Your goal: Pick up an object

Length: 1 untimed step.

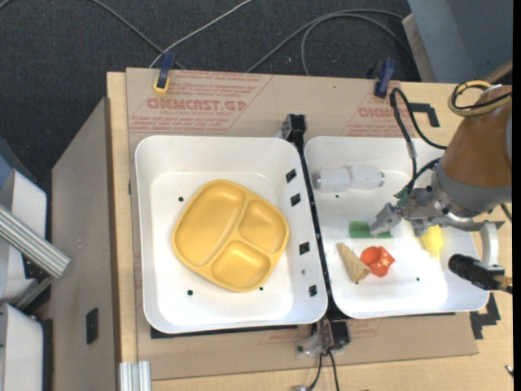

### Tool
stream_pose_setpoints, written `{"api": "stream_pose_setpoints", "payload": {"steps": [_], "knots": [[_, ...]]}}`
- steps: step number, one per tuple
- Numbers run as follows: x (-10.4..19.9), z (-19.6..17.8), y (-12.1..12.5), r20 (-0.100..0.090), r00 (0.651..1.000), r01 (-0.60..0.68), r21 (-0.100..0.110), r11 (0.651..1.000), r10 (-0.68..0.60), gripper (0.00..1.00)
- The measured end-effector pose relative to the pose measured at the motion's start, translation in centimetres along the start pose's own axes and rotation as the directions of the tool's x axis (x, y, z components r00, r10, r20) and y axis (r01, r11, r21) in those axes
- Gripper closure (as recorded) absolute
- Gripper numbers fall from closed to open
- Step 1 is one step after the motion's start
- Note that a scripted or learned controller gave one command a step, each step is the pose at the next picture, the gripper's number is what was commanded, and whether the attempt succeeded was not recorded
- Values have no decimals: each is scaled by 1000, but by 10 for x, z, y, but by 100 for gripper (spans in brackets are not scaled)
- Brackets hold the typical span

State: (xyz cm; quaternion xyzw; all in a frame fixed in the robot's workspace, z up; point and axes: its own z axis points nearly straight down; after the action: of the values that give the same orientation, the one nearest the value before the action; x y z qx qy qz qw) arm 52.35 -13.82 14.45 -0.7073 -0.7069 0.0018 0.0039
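The right bin (456, 300) holds several small items. A white bottle-like object (350, 177) lies near its far wall. A green block (359, 230) sits mid-bin, with a red piece (378, 260) and a tan wedge (352, 262) just in front of it. A yellow piece (432, 239) lies further right. My gripper (391, 218) hangs low over the bin, its tip just right of the green block and above the red piece. Nothing is visibly held in it.
The left bin (155, 283) carries a yellow divided plate (230, 235). A black divider strip (305, 218) runs between the bins. Cables trail along the arm (476, 161) at the right, and a black fitting (476, 271) sits at the right bin's edge.
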Motion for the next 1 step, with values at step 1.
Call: {"api": "stream_pose_setpoints", "payload": {"steps": [1], "knots": [[1,53,0,0,1000,0,-2,1000,0,0]]}}
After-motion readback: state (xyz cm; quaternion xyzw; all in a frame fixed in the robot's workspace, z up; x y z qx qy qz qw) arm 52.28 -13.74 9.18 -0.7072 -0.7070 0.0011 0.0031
